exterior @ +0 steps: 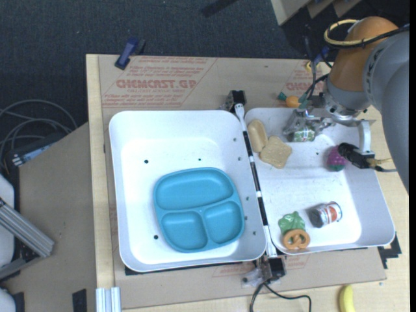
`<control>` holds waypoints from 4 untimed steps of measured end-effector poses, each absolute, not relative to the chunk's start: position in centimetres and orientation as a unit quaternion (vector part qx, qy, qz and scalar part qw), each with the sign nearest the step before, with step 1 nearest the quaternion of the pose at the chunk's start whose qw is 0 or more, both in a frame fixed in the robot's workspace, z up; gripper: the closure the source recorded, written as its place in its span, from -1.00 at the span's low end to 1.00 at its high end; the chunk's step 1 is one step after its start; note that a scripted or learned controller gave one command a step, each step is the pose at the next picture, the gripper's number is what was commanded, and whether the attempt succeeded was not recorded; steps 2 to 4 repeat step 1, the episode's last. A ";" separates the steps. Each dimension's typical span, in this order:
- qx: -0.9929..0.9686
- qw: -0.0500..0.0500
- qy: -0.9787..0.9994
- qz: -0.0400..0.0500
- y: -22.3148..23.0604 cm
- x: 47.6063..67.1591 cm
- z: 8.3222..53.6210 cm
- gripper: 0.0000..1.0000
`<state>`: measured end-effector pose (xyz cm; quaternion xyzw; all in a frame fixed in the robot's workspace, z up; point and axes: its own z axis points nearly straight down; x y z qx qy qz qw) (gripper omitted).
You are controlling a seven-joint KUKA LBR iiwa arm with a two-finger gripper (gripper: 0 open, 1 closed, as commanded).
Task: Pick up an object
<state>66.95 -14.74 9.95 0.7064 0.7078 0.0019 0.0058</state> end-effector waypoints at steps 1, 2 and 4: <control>0.706 0.000 0.708 0.001 -7.2 61.9 18.6 1.00; 0.706 0.000 0.708 0.001 -7.2 61.9 18.6 1.00; 0.706 0.000 0.708 0.001 -7.2 61.9 18.6 1.00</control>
